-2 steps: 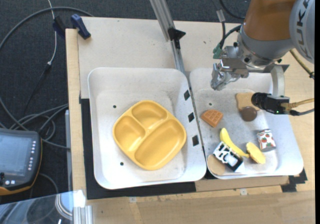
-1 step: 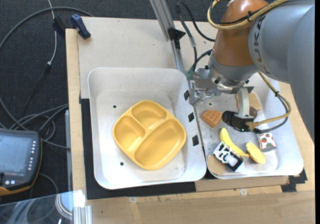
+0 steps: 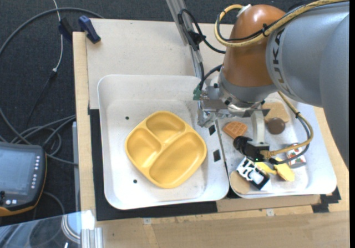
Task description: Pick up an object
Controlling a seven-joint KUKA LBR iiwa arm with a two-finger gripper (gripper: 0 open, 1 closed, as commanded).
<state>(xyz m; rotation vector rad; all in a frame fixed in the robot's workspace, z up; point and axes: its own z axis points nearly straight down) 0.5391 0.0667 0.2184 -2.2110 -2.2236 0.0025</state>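
Observation:
My gripper hangs over the wall between the two bins, just right of the yellow divided plate that lies in the left bin. An orange waffle-like piece lies in the right bin just right of the gripper. Farther right are a brown round item and a tan piece. Near the front lie a yellow banana-like item, a black and white block and a small colourful item. Nothing shows held in the gripper.
The grey arm and its orange band cover the back of the right bin. A metal pole slants down behind the bins. A flat tan disc lies at the right bin's front left corner. Cables and a tablet are off the bench to the left.

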